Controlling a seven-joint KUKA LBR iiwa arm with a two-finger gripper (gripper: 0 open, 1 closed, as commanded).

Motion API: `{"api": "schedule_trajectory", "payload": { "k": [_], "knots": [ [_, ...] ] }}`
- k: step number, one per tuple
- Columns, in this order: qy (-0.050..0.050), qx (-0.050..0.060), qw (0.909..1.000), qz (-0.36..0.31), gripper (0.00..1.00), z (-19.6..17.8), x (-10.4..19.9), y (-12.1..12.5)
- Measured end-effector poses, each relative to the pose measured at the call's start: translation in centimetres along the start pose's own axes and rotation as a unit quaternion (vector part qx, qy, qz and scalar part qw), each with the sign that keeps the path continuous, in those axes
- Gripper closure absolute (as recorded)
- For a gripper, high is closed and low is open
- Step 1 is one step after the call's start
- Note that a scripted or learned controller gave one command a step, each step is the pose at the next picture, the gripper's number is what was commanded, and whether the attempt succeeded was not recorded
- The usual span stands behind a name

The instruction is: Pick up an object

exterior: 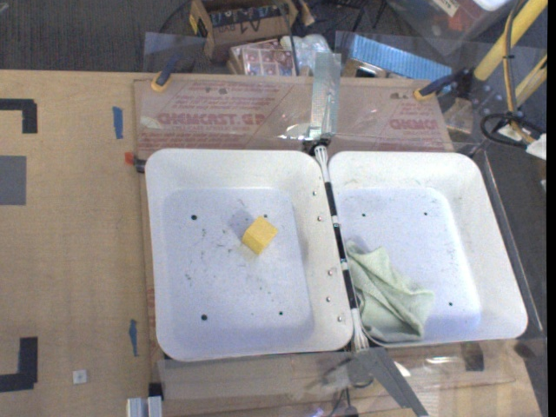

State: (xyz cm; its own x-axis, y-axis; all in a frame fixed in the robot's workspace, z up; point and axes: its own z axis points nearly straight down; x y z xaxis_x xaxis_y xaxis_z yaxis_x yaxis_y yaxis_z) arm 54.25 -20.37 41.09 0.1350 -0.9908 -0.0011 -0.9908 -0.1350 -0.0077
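Held a small yellow block (259,234) near the middle of the left bin (174,181), left of the divider between bins. Held a crumpled pale green cloth (388,294) in the right bin (460,189), against that divider. Could not tell the end effector's state.

A small yellow block (259,234) lies on the floor of the left bin (174,181), a little above the middle, turned at a slant so one corner points up the view; it stands apart from every wall. A pale green cloth (388,295) lies crumpled in the right bin (469,189), bunched in the near left corner against the wall shared with the left bin, its folds reaching toward the front rim
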Motion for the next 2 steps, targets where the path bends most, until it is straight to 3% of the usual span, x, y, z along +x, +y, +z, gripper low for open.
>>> {"api": "schedule_trajectory", "payload": {
  "k": [1, 2],
  "knots": [
    [-0.002, -0.003, 0.9818, -0.19, 1.0, -0.1, 0.6, 2.6],
    [-0.001, -0.001, 0.965, -0.262, 1.0, -2.4, 0.9, -1.9]
  ]
}}
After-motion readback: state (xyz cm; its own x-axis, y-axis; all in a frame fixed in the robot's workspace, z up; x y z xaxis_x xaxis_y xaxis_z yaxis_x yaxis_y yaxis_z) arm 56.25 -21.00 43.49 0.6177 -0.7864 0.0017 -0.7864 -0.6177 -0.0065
